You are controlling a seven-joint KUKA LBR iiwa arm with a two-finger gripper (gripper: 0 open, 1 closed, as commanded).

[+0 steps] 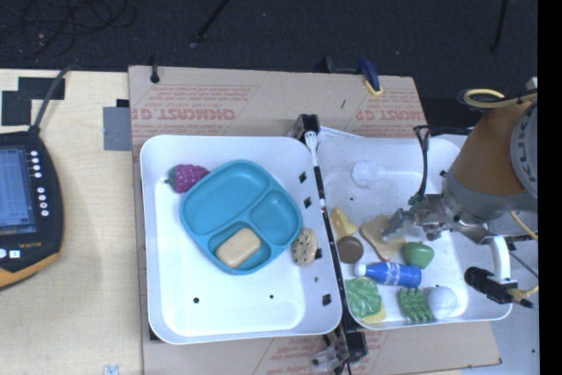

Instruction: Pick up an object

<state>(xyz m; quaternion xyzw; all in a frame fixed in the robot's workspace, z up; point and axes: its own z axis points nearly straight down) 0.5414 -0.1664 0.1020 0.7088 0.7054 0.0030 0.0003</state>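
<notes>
Reaching into the right bin (pixel 369 155) from its outer side, I am hovering my gripper (pixel 406 220) low over the clutter, though the slanted view is not letting me tell whether my fingers are spread or pressed together, and nothing is showing between them. Just under and slightly toward the left bin from my fingertips, a tan wedge-shaped piece (pixel 379 233) is lying flat, its edge nearly touching me. Just behind my fingertips, toward the near rim, a green rounded toy (pixel 420 255) is sitting close to my wrist. A little farther toward the near rim, a blue and white bottle (pixel 392 274) is lying on its side. Beside it, toward the divider, a brown round piece (pixel 350 250) is resting next to a pale yellow piece (pixel 340 223). Farther on, by the near rim, a leafy green item (pixel 364 297), a green ridged item (pixel 414 305) and a white ball (pixel 443 301) are sitting in a row. Across the divider, in the left bin (pixel 176 303), a speckled cookie (pixel 305 246) is leaning by a blue divided tray (pixel 241 211) holding a tan bread piece (pixel 237 247), with purple grapes (pixel 187 177) lying farthest away.
</notes>
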